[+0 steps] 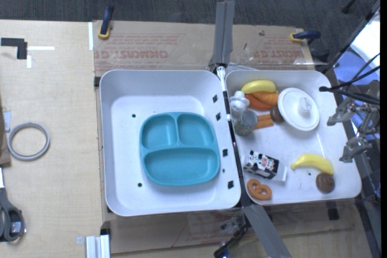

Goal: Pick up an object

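The right bin (302, 193) holds several small things. A yellow banana (259, 87) lies on an orange carrot (263, 100) at its back left, beside a white round lid (299, 109). Nearer the front are a black-and-white cow-print carton (261, 164), a brown pretzel (260, 190), a second banana (312, 162) and a brown ball (325, 182). My gripper (354, 130) is a grey metal shape at the bin's right rim, well clear of every object and with nothing seen in it.
The left bin (115, 130) holds a teal divided plate (179, 148). A grey cup (245, 124) and a small orange piece (264, 124) lie by the wall between the bins. A grey tape ring (27, 141) lies on the bench at left.
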Robot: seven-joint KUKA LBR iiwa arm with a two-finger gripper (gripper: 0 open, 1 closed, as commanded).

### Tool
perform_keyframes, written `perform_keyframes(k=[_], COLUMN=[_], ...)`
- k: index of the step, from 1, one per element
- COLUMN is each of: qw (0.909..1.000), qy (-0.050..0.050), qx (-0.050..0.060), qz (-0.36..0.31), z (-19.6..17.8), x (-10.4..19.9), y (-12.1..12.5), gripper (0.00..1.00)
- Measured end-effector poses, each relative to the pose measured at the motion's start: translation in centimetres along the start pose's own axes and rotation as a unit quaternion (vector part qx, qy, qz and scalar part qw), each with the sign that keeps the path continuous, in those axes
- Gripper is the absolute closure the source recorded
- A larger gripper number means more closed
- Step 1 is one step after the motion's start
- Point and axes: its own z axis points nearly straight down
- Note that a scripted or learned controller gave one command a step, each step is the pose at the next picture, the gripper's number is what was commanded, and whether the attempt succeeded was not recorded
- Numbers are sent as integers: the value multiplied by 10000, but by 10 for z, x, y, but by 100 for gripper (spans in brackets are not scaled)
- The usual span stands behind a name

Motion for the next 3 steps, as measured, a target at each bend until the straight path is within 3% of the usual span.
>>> perform_keyframes(k=[1,2,3], qw=[9993,9996,10000], qy=[-3,1,5], qx=[1,-2,-3], qz=[-384,-272,82], z=[79,146,149], x=[-59,-57,-27], y=[18,79,122], gripper=[0,0,0])
